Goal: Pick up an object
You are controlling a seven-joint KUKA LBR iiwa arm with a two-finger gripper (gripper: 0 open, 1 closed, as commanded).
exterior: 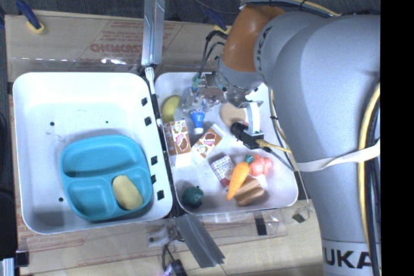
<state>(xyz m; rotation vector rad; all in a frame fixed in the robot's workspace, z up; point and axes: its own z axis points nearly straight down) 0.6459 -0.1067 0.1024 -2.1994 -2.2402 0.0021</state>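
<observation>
My gripper (198, 99) hangs below the orange wrist band, low over the back of the right bin (284, 197). It sits just above a small blue-capped item (196, 118) and next to a yellow-green fruit (171, 106). A tan round piece (230, 113) lies to its right. In front of it lie three small snack packs (178, 136) (207, 143) (222, 167). Nearer the front are a carrot (237, 179), a pink-red piece (260, 165), a brown bun (251, 194) and a dark green ball (192, 195).
The left bin (39, 106) holds a blue divided tray (97, 165) with a yellow potato (127, 192) in its front right compartment. The big grey arm (323, 94) covers the right bin's right side. A metal divider (152, 29) stands between the bins at the back.
</observation>
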